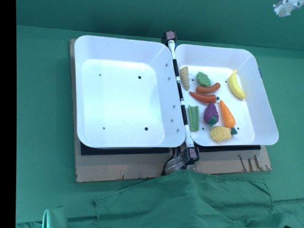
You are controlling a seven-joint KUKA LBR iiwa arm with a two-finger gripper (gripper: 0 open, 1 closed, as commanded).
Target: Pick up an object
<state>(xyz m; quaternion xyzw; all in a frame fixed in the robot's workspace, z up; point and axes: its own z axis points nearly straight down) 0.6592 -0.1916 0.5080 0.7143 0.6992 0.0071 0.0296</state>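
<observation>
The right bin [262,127] holds several toy foods: a yellow banana [236,85], an orange carrot [226,113], a purple eggplant [211,113], a yellow corn cob [220,133], a green celery stick [193,118], a red chili [203,97], a sausage [208,88], a green leafy piece [203,78] and a tan piece [184,77]. My gripper [288,2] hangs at the top right corner of the view, far above and behind the right bin, with nothing visible in it.
The left bin [90,49] sits beside the right one, joined by a white bar with black clamps [169,36]. Both rest on a cardboard sheet [118,172]. Green cloth [190,201] bunches up at the front edge.
</observation>
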